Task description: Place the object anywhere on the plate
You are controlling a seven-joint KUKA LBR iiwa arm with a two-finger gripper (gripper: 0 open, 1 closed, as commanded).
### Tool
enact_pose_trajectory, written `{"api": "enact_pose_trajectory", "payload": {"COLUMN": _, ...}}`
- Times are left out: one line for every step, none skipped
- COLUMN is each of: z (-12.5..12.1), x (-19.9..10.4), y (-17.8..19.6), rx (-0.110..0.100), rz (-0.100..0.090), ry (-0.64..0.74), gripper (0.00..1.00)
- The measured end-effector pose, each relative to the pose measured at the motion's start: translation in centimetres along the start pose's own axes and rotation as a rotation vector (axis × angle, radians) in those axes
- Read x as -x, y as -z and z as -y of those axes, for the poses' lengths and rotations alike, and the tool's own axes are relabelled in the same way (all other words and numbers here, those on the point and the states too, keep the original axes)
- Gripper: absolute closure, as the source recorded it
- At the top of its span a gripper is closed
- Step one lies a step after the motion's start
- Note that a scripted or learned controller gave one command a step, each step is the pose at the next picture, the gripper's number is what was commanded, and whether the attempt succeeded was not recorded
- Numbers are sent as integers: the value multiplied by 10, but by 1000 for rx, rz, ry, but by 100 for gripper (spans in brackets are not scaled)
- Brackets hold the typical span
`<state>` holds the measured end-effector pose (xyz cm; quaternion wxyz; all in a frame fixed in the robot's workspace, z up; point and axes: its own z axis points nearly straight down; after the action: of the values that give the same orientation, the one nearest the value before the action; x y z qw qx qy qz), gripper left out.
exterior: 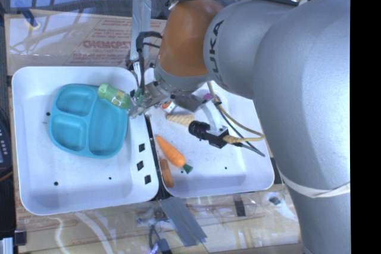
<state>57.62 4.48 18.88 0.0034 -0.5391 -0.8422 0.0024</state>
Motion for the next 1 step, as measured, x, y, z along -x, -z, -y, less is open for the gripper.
{"api": "enact_pose_trajectory", "payload": {"z": -9, "x": 86, "y": 1, "rx": 3, "rz": 3, "ry": 34, "gripper": 100}}
